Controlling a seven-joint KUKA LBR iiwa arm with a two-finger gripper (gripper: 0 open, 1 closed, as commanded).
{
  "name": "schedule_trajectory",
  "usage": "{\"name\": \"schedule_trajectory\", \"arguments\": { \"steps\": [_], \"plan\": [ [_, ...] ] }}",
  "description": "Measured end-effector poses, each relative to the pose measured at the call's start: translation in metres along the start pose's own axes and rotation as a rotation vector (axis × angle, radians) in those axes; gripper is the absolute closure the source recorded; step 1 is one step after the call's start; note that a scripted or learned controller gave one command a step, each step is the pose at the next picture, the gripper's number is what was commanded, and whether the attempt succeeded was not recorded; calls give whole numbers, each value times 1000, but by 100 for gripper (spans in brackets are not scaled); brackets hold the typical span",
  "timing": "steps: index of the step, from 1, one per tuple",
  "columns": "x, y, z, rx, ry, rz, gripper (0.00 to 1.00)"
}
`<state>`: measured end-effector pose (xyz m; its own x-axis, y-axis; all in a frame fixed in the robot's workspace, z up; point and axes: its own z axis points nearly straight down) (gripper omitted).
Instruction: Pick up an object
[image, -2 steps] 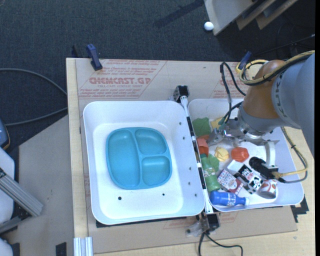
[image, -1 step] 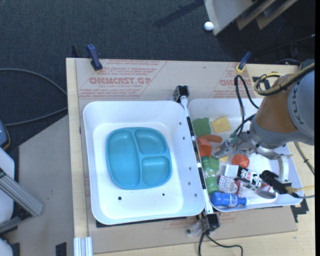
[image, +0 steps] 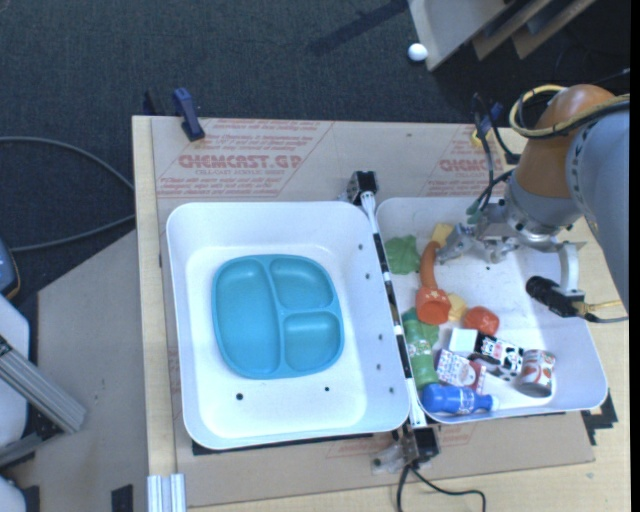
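Arm's jaws (image: 487, 238) low over right bin (image: 590, 345), near its far edge – open or closed, can't tell. Toys heaped along near-left side; blue plate (image: 277, 314) in left bin (image: 200, 240).

Bright, even overhead light; soft shadows, slightly blurry.

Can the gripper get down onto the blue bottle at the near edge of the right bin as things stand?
Probably yes. The blue bottle lies uncovered from above, though a small carton crowds its far side and the bin wall its near side. The gripper hangs farther back.
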<state>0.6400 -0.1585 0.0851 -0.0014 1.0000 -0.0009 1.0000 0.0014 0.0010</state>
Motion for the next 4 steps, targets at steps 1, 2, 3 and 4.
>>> {"name": "schedule_trajectory", "arguments": {
  "steps": [1, 2, 3, 4],
  "plan": [
    [39, 27, 0, -2, 0, 0, 0],
    [112, 27, -101, -2, 1, -1, 0],
    [67, 4, -32, 3, 1, 2, 0],
    [66, -54, 1, 3, 2, 2, 0]
  ]
}}
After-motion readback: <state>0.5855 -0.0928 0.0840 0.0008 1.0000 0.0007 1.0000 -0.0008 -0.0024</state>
